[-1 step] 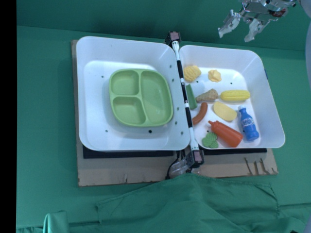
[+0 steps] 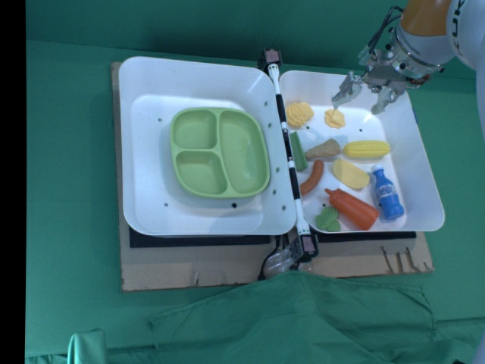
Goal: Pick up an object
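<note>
Small yellow toy food piece (image 2: 335, 118) in the right bin (image 2: 424, 173), just below the wide-spread, empty jaws (image 2: 361, 94).

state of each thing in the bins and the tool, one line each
tool: open, holding nothing, over the right bin's far end
green tray: flat in left bin, upright
blue bottle: lying down
red bottle: lying down
corn: lying flat
sausage: lying flat

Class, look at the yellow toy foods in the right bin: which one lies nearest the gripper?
The small yellow piece at the bin's far side, just below the open gripper. The ruffled chip, the corn cob and the cheese wedge lie farther off.
</note>
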Controlling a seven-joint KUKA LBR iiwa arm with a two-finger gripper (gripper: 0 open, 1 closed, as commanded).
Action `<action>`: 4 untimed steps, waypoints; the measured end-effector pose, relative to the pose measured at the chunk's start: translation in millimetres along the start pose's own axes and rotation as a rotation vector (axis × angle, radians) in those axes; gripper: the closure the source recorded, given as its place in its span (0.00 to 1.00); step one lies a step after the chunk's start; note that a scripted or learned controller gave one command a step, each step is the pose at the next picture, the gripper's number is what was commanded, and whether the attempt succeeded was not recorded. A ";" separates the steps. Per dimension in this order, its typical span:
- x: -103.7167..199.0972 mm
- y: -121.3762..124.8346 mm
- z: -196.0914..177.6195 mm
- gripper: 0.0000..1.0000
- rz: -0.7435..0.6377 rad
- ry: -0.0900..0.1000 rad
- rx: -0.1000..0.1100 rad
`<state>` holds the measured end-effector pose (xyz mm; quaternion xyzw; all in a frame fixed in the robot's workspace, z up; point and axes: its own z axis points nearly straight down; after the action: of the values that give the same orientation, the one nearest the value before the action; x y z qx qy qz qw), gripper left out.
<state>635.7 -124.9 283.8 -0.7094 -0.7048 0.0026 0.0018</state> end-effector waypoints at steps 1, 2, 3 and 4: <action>-0.4 -41.9 95.4 0.00 -0.001 0.001 0.001; -2.1 -37.8 77.2 1.00 0.001 -0.003 -0.016; -67.4 -47.3 6.1 1.00 0.003 -0.006 -0.018; -63.5 -47.3 10.5 0.00 -0.002 -0.003 -0.012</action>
<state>588.0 -188.1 273.6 -0.7087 -0.7055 -0.0005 -0.0034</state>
